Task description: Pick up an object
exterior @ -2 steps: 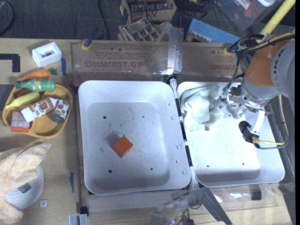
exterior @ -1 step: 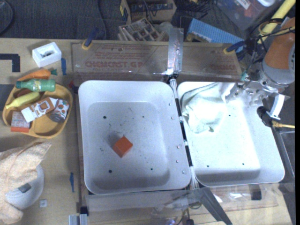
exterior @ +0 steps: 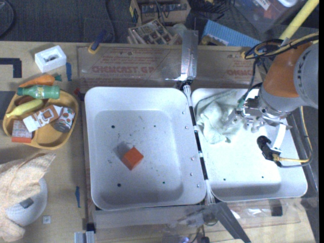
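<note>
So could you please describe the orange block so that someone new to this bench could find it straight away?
Find the two white bins side by side and take the left bin. The orange block lies on its floor, a little left of the middle and towards the near edge. It is the one bright, solid thing there, while the right bin holds a pale cloth.

A robotics lab or research workshop is suggested. Two shallow white bins [exterior: 101, 101] are set side by side on a wooden desk [exterior: 30, 49], reached by a grey industrial arm with an orange band [exterior: 281, 78] trailing exposed cables. A yellow bowl of toy food [exterior: 48, 138] is kept at the desk's left end, while cables and boxes of parts [exterior: 157, 6] are left on the dark carpeted floor [exterior: 55, 11] behind.
</note>
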`<state>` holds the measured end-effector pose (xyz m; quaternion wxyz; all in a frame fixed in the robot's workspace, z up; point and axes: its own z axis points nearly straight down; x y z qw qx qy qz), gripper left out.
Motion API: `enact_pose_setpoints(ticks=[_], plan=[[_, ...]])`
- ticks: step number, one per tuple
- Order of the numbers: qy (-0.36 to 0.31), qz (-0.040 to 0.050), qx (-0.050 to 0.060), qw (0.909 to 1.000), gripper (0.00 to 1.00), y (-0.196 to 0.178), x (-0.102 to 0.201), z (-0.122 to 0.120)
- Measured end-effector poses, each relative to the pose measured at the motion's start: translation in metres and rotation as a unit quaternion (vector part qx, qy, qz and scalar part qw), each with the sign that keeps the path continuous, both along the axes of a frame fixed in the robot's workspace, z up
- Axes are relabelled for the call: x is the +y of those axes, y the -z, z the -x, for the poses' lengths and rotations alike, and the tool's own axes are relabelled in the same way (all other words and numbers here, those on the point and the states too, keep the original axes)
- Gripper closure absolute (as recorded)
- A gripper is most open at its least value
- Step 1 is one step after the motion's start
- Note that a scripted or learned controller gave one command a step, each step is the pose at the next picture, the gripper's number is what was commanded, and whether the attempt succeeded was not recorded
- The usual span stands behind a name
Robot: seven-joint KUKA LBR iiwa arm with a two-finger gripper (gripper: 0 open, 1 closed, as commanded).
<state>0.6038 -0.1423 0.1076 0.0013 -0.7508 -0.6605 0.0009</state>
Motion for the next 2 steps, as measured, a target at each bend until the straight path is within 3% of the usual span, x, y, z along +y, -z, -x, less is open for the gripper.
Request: enact_pose_setpoints(ticks=[1, 2], plan=[[-0.016, -0.0006, -0.002, 0.9999, 0.0, 0.004, -0.069, -0.003], [0.074, 0.0003, -0.002, 0.9973, 0.0, -0.026, -0.076, -0.05]])
